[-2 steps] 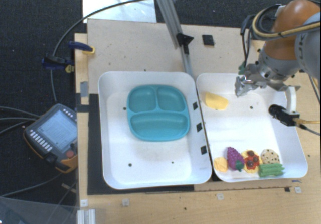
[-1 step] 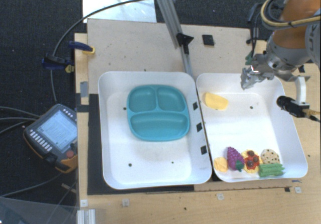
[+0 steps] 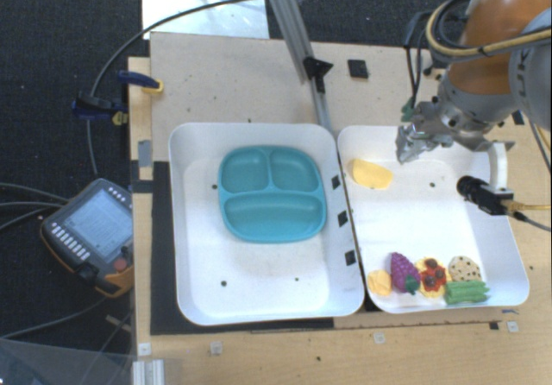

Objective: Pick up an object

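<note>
Camera view from above takes in a tan tabletop (image 3: 233,72) that carries two shallow white bins side by side. In the left bin (image 3: 198,288) a teal divided plate (image 3: 272,195) lies flat, toward the far half of the bin, with two small compartments on its far side and one long compartment on its near side. The right bin (image 3: 492,236) holds the loose objects. A yellow piece (image 3: 371,173), flat and rounded, lies alone near the bin's far left corner. Along the near edge a cluster sits close together: a small yellow-orange piece (image 3: 379,282) at the left, a purple grape bunch (image 3: 402,272) just beside it, then a round piece with red spots (image 3: 431,274), a pale cookie with dark chips (image 3: 465,268), and a green piece (image 3: 467,291) in front of the cookie. The grey arm with its orange band (image 3: 500,16) reaches in from the right, and its hand (image 3: 410,148) hangs over the far part of the right bin, just to the right of the yellow piece and slightly beyond it, apart from it. Nothing shows between its tips, and whether the hand is open or closed cannot be told at this angle. A handheld control pendant (image 3: 90,235) rests off the tabletop's left side, and a blue and yellow clamp (image 3: 138,81) grips the tabletop's left edge.
</note>
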Action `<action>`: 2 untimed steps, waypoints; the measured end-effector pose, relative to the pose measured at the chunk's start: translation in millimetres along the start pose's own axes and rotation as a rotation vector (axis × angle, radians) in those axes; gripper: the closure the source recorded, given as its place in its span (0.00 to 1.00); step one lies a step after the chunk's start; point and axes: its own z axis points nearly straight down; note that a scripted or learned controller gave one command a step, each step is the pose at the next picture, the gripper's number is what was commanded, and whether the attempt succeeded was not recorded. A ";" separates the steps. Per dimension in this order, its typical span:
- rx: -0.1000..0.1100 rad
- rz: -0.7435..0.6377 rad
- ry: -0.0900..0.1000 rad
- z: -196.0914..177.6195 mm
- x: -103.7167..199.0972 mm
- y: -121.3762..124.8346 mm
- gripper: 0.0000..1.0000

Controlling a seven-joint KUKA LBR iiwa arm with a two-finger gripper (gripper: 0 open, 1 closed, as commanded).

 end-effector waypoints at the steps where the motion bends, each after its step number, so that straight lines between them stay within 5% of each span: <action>1: 0.001 -0.001 0.001 -7.2 47.7 -21.5 1.00; 2: 0.004 -0.002 0.001 4.0 106.4 -39.4 1.00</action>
